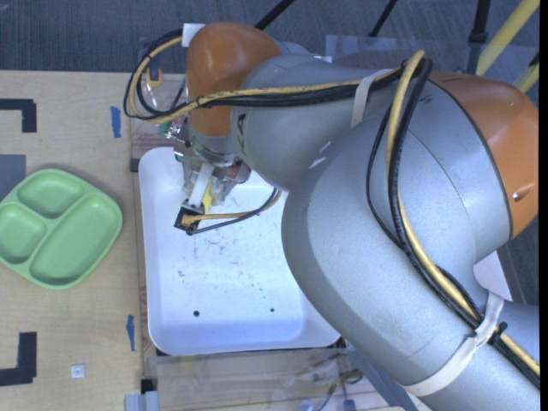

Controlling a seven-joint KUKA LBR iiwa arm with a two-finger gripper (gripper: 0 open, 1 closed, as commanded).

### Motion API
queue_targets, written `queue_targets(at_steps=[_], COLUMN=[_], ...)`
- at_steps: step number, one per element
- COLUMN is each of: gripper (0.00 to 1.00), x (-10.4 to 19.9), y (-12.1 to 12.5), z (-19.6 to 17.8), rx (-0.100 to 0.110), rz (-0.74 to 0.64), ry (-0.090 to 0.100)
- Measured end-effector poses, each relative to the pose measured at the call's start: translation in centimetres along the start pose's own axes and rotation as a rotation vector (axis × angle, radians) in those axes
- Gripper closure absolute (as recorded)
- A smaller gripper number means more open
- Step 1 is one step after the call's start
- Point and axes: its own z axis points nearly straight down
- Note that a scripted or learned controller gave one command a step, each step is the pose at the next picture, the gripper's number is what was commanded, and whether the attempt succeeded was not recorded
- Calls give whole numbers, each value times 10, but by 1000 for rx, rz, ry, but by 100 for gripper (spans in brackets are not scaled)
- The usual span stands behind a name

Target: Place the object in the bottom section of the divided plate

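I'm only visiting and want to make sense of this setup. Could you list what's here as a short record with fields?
arm: grey with orange bands, reaching in from the right
end effector: low over the upper left part of the bin
bin: white, shallow, floor scuffed with dark marks
plate: green, three sections, lying left of the bin
bench: pale wood, bearing the plate and the bin
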Motion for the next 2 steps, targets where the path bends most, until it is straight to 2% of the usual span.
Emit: queue_targets(at_steps=[1, 2], gripper=[100, 100], x=[-11, -17], y=[10, 4], z=[21, 21], rx=[-16, -26], rz=[430, 700], ry=[6, 16])
